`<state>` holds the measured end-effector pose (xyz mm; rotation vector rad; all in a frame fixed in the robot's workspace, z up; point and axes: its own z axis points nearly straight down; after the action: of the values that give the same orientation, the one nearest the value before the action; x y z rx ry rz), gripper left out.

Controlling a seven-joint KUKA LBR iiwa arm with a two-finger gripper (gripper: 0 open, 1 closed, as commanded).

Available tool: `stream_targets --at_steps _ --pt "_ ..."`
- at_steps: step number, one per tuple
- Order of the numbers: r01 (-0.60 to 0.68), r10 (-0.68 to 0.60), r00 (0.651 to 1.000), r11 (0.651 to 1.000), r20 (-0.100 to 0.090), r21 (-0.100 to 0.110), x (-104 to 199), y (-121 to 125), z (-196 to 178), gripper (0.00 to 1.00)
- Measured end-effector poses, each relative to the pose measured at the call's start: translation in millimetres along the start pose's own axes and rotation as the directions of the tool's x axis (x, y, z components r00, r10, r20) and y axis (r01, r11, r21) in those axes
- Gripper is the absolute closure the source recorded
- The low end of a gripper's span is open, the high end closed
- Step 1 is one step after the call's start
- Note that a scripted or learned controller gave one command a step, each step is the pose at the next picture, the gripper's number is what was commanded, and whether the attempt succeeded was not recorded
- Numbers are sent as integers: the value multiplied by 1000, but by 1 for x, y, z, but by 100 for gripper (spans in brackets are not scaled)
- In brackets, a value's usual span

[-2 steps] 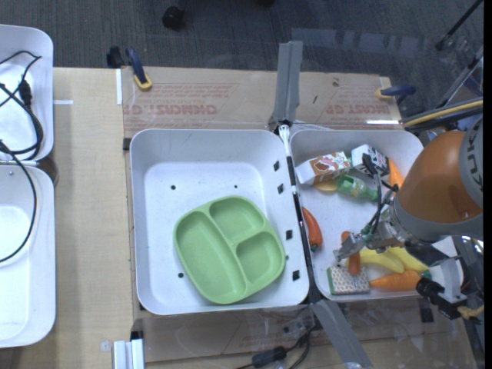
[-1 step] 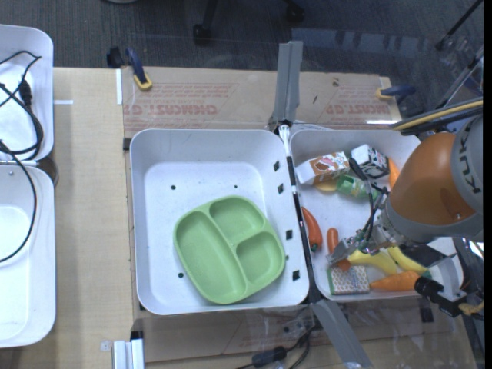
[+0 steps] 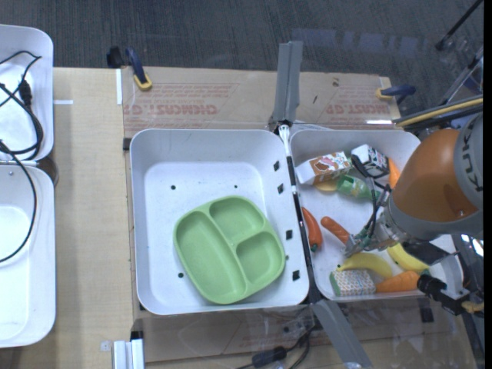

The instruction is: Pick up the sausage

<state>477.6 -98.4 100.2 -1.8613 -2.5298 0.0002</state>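
Note:
The sausage (image 3: 334, 227), short and red-orange, lies on the floor of the right bin (image 3: 307, 141), left of centre and slanting down to the right. My gripper (image 3: 357, 243) hangs low at the sausage's lower right end, just above a yellow banana (image 3: 369, 263). The grey wrist and orange band of the arm (image 3: 434, 183) hide the right part of the bin. Nothing visibly sits in the gripper.
A longer red-orange pepper-like piece (image 3: 311, 231) lies by the bin's left wall. Also in the right bin are a second banana (image 3: 407, 258), a carrot (image 3: 400, 283), a speckled box (image 3: 354, 283), a snack packet (image 3: 330, 164) and a green bottle (image 3: 354, 184). A green divided plate (image 3: 231, 248) sits in the left bin (image 3: 154, 160).

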Motion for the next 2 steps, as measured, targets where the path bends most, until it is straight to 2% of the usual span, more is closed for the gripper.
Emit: stream_targets --at_steps 1,2 --pt "1 -1 1000 1000 0 0 0 0 0 0" --pt "-166 166 986 986 0 2 -28 -10 10 0"
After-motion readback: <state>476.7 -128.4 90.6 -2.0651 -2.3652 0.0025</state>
